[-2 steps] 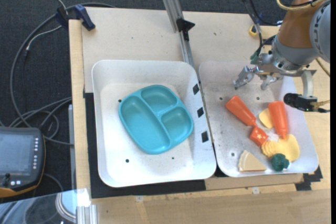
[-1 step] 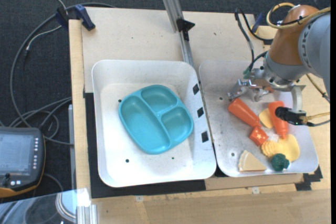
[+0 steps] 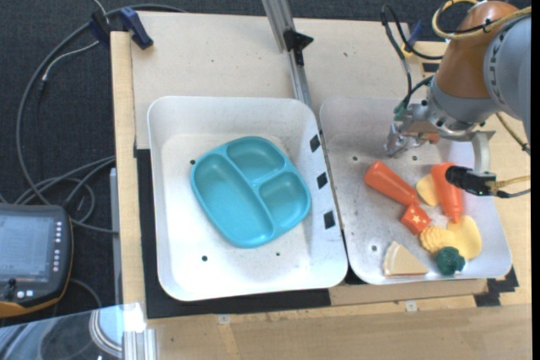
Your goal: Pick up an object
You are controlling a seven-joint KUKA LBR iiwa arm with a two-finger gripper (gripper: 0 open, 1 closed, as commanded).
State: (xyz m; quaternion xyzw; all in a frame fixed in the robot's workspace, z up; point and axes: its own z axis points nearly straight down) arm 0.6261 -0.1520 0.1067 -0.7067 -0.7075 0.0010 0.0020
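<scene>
The gripper (image 3: 403, 141) hangs with nothing between its jaws; whether they're parted I can't tell. Just below-left lies the orange carrot (image 3: 391, 183), probably light, stiff, slick plastic; best pinched across its middle.

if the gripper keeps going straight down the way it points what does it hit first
Most likely the bare floor of the right bin: the gripper hangs above its upper part, up and right of the orange carrot piece. Depth is unclear.

From my feed, the arm (image 3: 498, 55) is cut off by the right edge. The tool (image 3: 403, 139) is too small and shadowed to read. The grey monitor (image 3: 29, 253) runs off the left edge, and the right bin (image 3: 354, 122) is partly hidden under the arm.
</scene>
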